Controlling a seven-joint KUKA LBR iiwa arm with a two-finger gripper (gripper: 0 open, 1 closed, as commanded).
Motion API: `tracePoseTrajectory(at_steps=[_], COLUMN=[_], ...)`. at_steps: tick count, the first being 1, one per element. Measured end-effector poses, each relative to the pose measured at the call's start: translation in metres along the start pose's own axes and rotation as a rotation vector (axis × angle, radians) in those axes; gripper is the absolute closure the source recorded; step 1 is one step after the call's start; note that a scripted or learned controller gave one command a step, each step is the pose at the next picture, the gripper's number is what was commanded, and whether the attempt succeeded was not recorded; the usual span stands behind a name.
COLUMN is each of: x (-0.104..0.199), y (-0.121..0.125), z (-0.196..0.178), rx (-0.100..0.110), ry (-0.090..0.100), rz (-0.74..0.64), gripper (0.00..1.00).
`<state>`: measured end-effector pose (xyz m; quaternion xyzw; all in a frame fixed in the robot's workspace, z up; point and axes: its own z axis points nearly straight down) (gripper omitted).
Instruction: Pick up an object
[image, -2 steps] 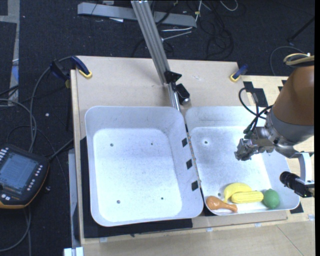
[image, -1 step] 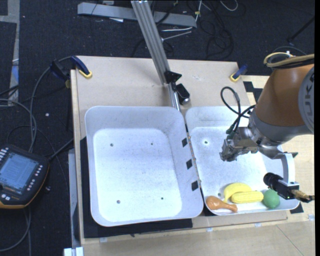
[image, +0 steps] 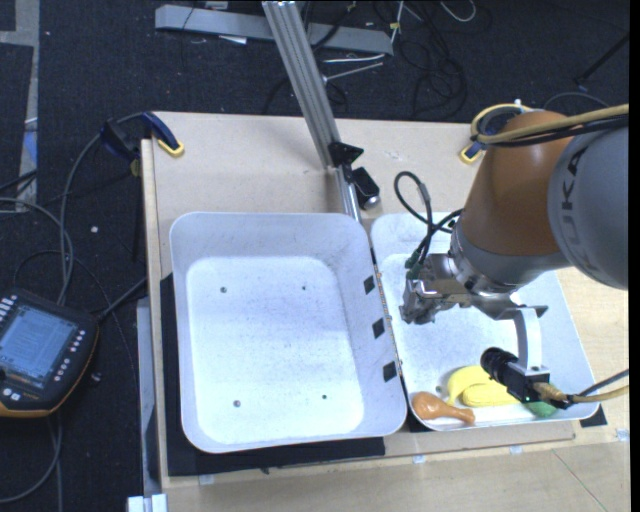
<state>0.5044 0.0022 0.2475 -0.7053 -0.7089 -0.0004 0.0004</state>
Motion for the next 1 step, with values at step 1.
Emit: tracePoseTrajectory(at_steps=[1], x=[0.0585], y=[0.0081], z=[0.0001], rx=[0.001], ry=[0.000], rz=[-0.001], gripper=[1.00])
